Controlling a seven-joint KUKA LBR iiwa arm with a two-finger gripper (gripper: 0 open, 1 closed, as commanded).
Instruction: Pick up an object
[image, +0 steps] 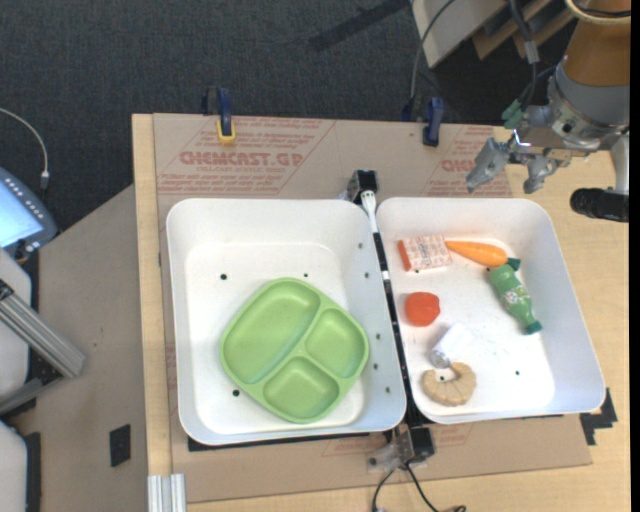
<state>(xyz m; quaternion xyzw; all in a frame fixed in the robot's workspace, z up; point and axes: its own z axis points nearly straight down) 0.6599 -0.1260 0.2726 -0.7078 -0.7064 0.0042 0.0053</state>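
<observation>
Table (300, 150) carries two white bins. Left bin (190, 300): green divided plate (295, 350). Right bin (560, 300): green bottle (514, 294), orange carrot (476, 252), snack packet (424, 252), tan croissant-like piece (448, 385), red tomato (422, 308), small white item (457, 342). Pincer (512, 168) hangs above the right bin's far edge, fingers spread wide, holding nothing.

Bins (190, 300): smooth white plastic, slightly glossy. Tray (294, 349): matt green plastic. Bench top (290, 150): brown printed cardboard. Bottle (514, 294): green plastic.
</observation>
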